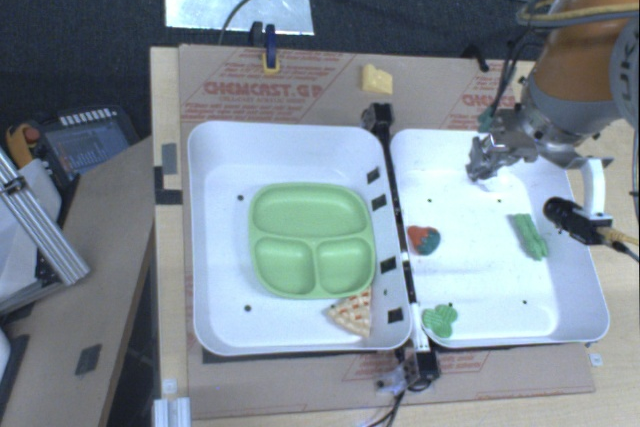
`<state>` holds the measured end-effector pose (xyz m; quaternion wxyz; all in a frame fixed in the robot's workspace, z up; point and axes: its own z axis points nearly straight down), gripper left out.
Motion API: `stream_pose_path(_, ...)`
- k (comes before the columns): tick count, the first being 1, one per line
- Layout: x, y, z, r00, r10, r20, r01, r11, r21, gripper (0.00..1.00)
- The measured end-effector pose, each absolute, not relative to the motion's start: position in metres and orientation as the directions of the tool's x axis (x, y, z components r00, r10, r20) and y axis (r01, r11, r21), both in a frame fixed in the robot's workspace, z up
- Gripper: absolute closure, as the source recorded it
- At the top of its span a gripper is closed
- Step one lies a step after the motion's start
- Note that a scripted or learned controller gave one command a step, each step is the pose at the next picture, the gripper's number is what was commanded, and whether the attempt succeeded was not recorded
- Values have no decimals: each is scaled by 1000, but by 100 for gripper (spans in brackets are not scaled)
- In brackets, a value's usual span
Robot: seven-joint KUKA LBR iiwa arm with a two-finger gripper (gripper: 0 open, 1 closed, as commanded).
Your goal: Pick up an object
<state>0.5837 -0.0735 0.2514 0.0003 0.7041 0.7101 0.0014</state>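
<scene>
The metal two-finger end effector (487, 160) is hovering over the right shallow white bin's (570, 315) far end; whether it is gripping anything, I cannot tell. A long green plastic piece (527, 235) is lying nearby, apart from it.

The arm (585, 45) reaches in from the upper right of the frame, its gripper (484, 163) pointing down.

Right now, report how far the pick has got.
Nothing looks done yet: the green stick, the red and green piece and the green leafy piece all lie on the floor of the right bin. In hand: the end effector hangs over that bin's far part, with nothing visibly gripped. Left: descend onto an object, grip and lift.
</scene>
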Motion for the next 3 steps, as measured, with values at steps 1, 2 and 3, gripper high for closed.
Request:
stream_pose_path(1, 585, -30, 244, -9, 1000, 2, 1000, 9, 2, 100)
stream_pose_path(2, 586, 20, 231, -9, 1000, 2, 1000, 9, 1, 100)
stream_pose_path(3, 595, 69, 225, -9, 1000, 1, 1000, 9, 2, 100)
